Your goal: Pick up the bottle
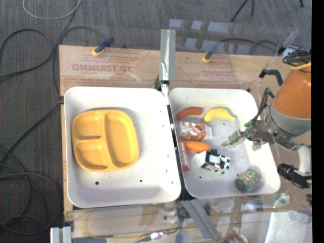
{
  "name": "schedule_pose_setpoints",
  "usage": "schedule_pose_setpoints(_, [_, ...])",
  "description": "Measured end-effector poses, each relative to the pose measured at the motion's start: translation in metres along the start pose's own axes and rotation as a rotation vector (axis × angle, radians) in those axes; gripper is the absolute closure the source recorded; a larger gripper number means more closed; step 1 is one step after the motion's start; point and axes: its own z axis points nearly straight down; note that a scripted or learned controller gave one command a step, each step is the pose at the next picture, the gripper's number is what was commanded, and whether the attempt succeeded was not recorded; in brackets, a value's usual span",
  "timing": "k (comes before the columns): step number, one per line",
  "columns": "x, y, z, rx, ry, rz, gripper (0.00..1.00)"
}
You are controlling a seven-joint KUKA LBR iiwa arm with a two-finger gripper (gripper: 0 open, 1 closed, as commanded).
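Note:
A small greenish bottle (247, 179) with a patterned label lies on its side in the near right corner of the right bin (263, 110). My gripper (232, 139) hangs over the middle of that bin, reaching in from the right, up and to the left of the bottle and clearly apart from it. Nothing shows in its grasp. The grey arm with its orange band (296, 97) stands over the bin's right rim.
The right bin also holds a red sausage (188, 113), a yellow banana (220, 115), a red-and-white packet (193, 130), a carrot (196, 147) and a black-and-white toy (215, 162). A yellow divided plate (105, 139) lies in the left bin (81, 196).

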Motion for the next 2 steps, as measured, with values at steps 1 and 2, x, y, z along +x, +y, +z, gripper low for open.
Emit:
schedule_pose_setpoints(1, [-0.064,-0.004,0.091,-0.019,0.006,-0.263,0.00])
schedule_pose_setpoints(2, [0.033,0.008,0.094,-0.067,-0.041,-0.398,0.00])
